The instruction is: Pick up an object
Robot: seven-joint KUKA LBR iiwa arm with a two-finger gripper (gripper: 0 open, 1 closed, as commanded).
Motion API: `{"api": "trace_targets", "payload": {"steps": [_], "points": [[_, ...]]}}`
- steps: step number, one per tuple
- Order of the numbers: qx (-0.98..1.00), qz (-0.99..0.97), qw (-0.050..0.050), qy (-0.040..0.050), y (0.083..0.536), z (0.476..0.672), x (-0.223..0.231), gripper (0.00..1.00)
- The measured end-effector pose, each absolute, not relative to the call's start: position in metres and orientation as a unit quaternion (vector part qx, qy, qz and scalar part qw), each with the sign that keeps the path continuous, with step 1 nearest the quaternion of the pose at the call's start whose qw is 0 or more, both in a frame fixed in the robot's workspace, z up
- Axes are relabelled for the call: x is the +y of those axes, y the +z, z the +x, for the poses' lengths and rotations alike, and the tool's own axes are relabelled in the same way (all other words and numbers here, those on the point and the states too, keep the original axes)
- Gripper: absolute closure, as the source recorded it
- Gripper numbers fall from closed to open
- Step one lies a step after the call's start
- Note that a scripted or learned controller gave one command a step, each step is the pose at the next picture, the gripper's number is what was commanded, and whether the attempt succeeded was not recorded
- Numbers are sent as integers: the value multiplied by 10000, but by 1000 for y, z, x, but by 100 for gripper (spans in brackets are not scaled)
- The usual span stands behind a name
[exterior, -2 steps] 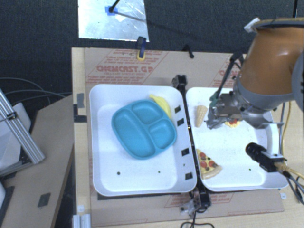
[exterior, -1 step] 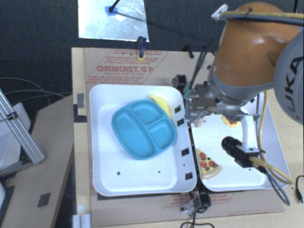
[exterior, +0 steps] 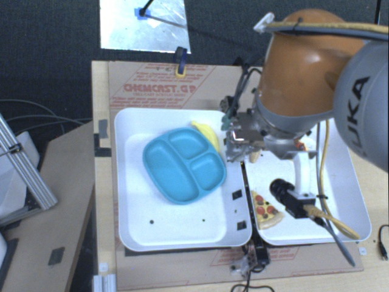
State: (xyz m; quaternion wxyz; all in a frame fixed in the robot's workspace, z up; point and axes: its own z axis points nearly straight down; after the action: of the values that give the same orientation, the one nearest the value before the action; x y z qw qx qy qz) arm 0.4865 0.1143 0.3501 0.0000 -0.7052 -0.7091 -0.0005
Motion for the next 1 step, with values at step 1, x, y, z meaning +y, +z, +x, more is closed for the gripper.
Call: {"api": "trace_targets", "payload": {"steps": [1], "points": [[-7087, -7055, -3, -6, 351, 487, 113, 0]]}}
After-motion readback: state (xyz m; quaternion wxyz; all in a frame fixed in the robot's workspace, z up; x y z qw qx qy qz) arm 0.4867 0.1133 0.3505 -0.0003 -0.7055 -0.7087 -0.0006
